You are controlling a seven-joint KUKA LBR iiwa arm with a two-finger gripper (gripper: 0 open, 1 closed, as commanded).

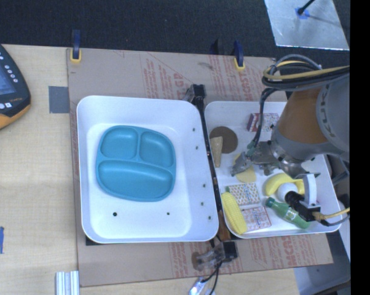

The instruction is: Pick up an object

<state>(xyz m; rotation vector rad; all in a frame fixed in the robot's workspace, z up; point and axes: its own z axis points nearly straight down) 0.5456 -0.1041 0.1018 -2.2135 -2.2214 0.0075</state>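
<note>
My gripper (246, 160) reaches down into the right bin (217, 112), its grey tip low over the middle of the toys. Right below the tip lies a yellow wedge (247, 176). To its left are a tan cone (217, 149) and a brown disc (227, 139). A yellow banana (278, 183) lies to the right of the tip, partly under the wrist. A corn cob (233, 212), a checked cracker (244, 193), a pink-printed card (255, 216) and a green bottle (287, 212) lie near the front. Nothing is visibly held.
The left bin (86, 158) holds a blue divided plate (136, 162). A small printed packet (263, 121) lies at the back of the right bin. The arm's orange band (299, 118) and cables (292, 69) hang over that bin's right side. A tablet-like device (3, 82) sits far left.
</note>
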